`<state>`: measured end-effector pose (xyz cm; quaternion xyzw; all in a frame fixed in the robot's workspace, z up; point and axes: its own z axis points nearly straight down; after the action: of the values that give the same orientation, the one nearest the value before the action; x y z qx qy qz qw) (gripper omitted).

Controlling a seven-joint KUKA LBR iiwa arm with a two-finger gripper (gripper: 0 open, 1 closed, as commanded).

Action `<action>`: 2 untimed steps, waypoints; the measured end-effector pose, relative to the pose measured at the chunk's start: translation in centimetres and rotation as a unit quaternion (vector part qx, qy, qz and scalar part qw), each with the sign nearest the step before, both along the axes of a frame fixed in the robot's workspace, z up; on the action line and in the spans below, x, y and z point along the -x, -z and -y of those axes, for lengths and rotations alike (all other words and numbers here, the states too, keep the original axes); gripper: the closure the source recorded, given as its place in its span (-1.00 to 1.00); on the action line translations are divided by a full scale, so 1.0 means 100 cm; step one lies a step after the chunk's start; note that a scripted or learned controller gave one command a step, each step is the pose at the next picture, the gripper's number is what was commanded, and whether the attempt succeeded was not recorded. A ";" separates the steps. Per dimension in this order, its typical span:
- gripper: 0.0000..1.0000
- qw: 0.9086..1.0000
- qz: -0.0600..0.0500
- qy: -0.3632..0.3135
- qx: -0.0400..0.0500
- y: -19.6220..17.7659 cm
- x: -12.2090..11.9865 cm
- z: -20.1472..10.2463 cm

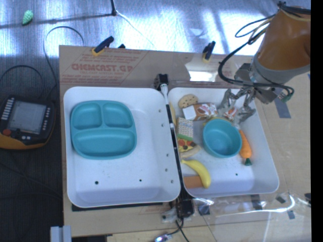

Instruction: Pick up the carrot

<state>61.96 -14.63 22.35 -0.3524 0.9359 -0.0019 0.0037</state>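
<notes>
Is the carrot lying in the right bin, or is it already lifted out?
In the bin. The carrot lies flat on the right bin floor beside the blue bowl; the end effector is above it.

Brown bench (101, 67), printed lettering; two white bins (121, 185) (262, 175) side by side; yellow clamps (103, 45) (208, 50), apparently, at far edge.

Two white bins sit side by side on a bench. The left bin (81, 180) holds a blue divided tray (103, 129). The right bin (262, 170) holds a blue bowl (222, 138), a carrot (245, 146) just right of it, a banana (198, 171), a cookie (187, 101) and other toy foods. The gripper (238, 106) hangs over the bin's upper right, above the carrot, fingers spread.
</notes>
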 end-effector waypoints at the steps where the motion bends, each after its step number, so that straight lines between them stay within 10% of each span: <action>1: 1.00 0.993 0.000 -0.117 0.001 -0.059 0.021 0.078; 2: -1.00 0.993 -0.001 -0.120 -0.001 -0.057 0.020 0.075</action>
<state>59.93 -22.12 28.04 -0.4621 0.8868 0.0002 0.0035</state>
